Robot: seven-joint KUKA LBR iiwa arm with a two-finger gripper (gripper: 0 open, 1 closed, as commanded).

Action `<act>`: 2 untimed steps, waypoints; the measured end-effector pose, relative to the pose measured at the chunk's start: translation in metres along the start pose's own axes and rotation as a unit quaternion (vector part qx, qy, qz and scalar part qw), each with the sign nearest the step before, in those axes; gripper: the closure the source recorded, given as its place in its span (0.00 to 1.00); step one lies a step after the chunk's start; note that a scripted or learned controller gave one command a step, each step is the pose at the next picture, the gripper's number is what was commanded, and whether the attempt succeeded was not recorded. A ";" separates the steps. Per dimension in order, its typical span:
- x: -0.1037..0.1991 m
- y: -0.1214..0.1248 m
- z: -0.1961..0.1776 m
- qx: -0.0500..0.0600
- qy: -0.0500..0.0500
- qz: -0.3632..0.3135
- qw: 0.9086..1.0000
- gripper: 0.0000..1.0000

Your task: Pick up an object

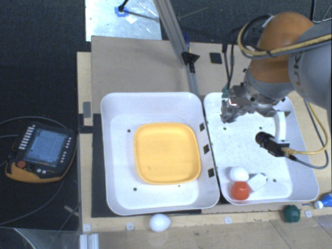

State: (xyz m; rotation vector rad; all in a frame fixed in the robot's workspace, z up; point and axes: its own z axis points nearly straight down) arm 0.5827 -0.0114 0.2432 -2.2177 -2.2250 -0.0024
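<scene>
Gripper (229,113): above right bin's (303,154) far-left corner, grip state unclear | white ball (239,174), red ball (240,191): near edge, awaiting pickup | yellow plate (167,152): neighbouring bin

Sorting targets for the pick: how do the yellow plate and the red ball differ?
The yellow plate is square, flat and broad; the red ball is round and much smaller. The plate lies alone in the left bin; the ball sits in the right bin, touching a white ball. Both lie apart from the gripper.

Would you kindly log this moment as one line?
claw: above right bin, holding nothing seen | red ball, white ball: right bin's near corner | yellow plate: left bin
</scene>
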 end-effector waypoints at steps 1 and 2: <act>0.053 0.006 0.014 0.000 0.000 0.000 1.000 1.00; 0.103 0.017 0.004 0.000 0.000 0.000 1.000 1.00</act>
